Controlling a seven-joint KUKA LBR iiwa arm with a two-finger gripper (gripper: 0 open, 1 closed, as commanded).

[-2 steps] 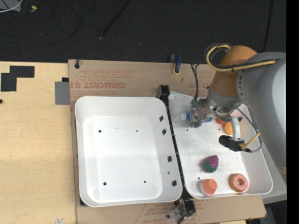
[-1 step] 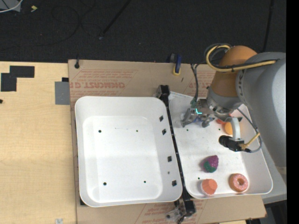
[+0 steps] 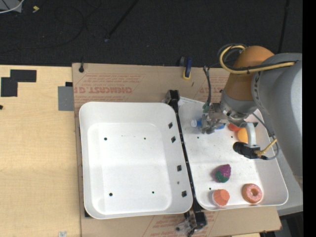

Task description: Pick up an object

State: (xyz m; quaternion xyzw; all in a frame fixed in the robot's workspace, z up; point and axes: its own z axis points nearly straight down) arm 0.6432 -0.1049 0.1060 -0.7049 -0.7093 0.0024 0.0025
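Claw (image 3: 211, 125) down in the right bin (image 3: 276, 194), upper-left part; finger state: can't tell. Purple-green object (image 3: 223, 173) at its 5 o'clock, orange piece (image 3: 220, 197) and pink donut (image 3: 253, 193) beyond.

A single fixed camera hangs above the counter (image 3: 34, 147) and looks down on it at a slant, far enough off that both white bins fit in the frame along with dark floor beyond the counter's far edge. The left bin (image 3: 94, 113) sits near the middle of the frame, the right bin (image 3: 276, 194) toward the right side. The arm (image 3: 247, 75) enters from the right, its fingers (image 3: 210, 125) reaching down over the far part of the right bin, well right of the left bin.
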